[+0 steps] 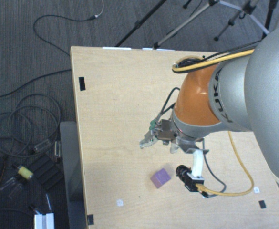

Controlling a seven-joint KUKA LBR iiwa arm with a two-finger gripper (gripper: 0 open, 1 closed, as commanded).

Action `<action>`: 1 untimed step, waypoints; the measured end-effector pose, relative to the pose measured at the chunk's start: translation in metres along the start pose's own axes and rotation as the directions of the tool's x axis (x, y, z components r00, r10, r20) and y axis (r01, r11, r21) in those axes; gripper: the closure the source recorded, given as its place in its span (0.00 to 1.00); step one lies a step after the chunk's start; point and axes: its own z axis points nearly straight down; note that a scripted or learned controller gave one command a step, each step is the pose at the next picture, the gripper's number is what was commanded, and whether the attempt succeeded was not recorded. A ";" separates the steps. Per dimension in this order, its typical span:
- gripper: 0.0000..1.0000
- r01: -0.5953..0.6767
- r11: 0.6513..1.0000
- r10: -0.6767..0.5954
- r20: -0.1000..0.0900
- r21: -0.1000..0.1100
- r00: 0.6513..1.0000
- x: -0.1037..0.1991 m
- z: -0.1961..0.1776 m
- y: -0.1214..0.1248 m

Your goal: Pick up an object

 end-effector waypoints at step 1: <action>0.00 0.000 1.000 0.000 0.000 0.000 1.000 0.000 0.000 0.000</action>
